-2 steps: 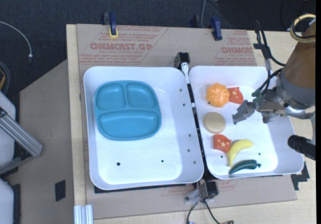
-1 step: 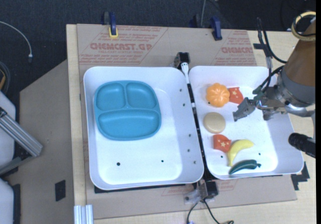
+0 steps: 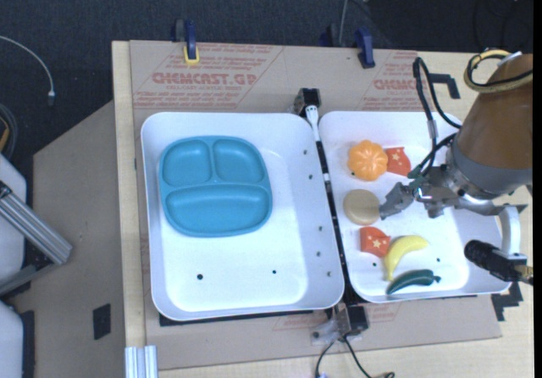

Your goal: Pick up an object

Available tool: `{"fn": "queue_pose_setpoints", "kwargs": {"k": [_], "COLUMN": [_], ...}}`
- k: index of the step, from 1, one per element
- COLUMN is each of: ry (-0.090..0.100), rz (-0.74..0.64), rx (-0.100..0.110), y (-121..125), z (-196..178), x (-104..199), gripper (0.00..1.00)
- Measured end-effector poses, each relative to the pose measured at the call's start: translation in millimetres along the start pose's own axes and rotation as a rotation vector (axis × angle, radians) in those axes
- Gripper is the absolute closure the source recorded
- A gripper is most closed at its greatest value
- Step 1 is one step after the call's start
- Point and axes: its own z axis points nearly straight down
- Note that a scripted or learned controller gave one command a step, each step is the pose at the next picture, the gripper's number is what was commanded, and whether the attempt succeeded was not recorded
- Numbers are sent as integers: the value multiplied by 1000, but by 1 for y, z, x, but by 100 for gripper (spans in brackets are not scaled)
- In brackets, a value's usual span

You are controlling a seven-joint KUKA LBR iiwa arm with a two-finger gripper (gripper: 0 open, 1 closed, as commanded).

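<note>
The right bin holds an orange, a red piece beside it, a tan round piece, a small red piece, a yellow banana and a green pepper. My gripper hangs over the middle of this bin, just right of the tan piece and above the banana. Its fingers point left toward the tan piece, and nothing shows between them.
The left bin bears a blue divided plate. A black clip sits on the ridge between the bins. Blue clamps stand at the board's far edge. The arm's body covers the right bin's right side.
</note>
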Motion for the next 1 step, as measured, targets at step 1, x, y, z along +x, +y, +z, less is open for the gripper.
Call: {"fn": "queue_pose_setpoints", "kwargs": {"k": [1], "ry": [1], "rz": [-1], "rx": [-1], "y": [-2], "z": [45], "x": [7], "gripper": [0]}}
